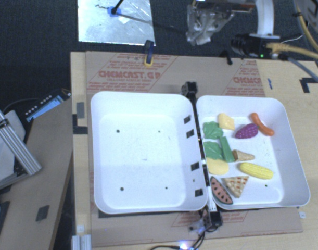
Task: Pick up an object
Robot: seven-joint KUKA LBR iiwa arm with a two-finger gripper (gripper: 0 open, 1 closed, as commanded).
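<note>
Several toys: seen in right bin [291, 139], judged light, stiff, slippery plastic.
Corn [256, 170]: best taken across its middle.
Claw [200, 35]: state cannot be told.

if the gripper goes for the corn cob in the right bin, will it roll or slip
The corn cob looks rounded and long, so it may roll sideways if nudged. It looks like a moulded toy, probably stiff and light. Its bumpy surface may help grip. The pizza slice lies close beside it.
</note>
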